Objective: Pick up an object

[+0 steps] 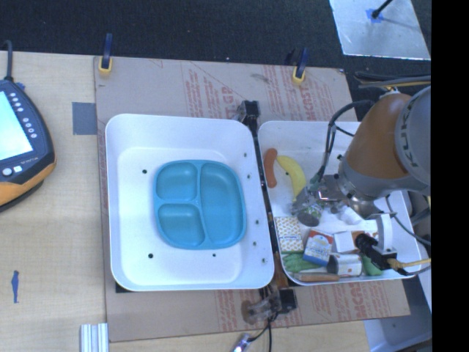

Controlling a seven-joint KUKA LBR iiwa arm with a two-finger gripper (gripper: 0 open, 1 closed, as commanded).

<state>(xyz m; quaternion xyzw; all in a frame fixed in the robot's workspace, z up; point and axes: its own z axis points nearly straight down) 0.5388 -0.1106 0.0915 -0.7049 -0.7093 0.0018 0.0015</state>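
- Camera view, looking down at a slant on a wooden bench covered by a sheet of cardboard, with two shallow white bins side by side.
- The left bin (pixel 124 196) holds a blue divided plate (pixel 199 204) with three compartments, lying flat near the bin's middle.
- The right bin (pixel 282 132) is crowded with small things. A yellow banana (pixel 292 173) lies near its upper left, and a slim orange-red sausage (pixel 271 166) lies just beside the banana, on its left.
- Toward the bin's near edge sit a small blue and white box (pixel 318 246), a patterned card (pixel 288 234) and something green (pixel 294 262).
- My arm (pixel 381 149), grey with an orange band, reaches in from the right over the right bin.
- My gripper (pixel 311 205) is low in that bin, just below the banana's lower tip. I cannot tell whether it is released or clenched, or whether it grasps anything.
- A handheld control pendant (pixel 18 145) with a screen rests on the bench at far left.
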